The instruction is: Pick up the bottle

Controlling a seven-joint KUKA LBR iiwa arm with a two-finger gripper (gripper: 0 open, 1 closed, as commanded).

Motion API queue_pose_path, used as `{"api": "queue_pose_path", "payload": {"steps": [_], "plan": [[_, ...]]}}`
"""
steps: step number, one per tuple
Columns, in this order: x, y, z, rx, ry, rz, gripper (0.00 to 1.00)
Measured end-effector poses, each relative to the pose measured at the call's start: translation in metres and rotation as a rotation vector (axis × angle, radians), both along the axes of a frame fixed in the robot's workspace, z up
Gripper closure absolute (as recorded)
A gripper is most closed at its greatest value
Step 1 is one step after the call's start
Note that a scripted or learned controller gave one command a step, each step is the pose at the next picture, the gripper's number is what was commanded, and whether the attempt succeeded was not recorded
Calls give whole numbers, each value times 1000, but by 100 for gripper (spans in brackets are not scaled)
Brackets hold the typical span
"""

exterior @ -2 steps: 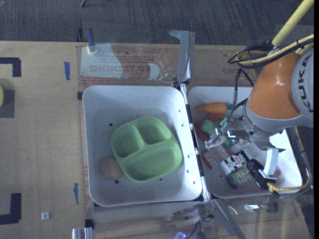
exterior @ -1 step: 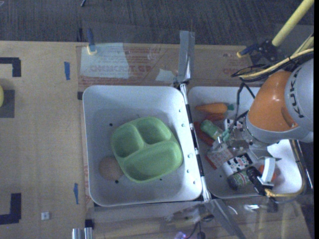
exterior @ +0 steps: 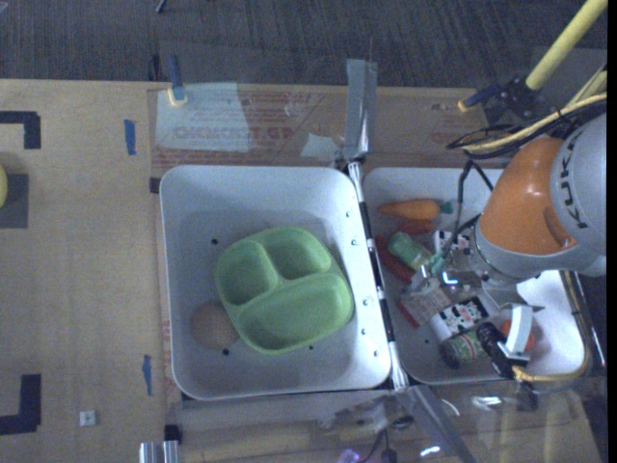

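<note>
In the right bin [exterior: 559, 355], a small green bottle [exterior: 410, 250] lies near the left wall, just below an orange carrot [exterior: 413, 210]. A darker container with a green label and black cap [exterior: 467, 345] lies near the bin's front. My gripper [exterior: 444, 266] hangs low over the middle of this bin, immediately right of the green bottle and above a flat printed packet [exterior: 427, 306]. The orange and grey wrist [exterior: 525, 215] hides the bin's right-hand middle. Whether the gripper touches the bottle is unclear.
The left bin [exterior: 193, 201] holds a green divided plate [exterior: 284, 287] and a tan ball [exterior: 213, 325] at its front left. A red and white item [exterior: 522, 327] lies by the dark container. Cables and a yellow pole [exterior: 569, 32] cross the back right.
</note>
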State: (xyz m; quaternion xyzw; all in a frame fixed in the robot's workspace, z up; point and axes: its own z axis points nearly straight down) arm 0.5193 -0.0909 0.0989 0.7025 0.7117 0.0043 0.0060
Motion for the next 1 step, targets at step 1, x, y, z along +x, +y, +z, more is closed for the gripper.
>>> {"api": "queue_pose_path", "payload": {"steps": [1], "plan": [[0,0,0,0,0,0,0]]}}
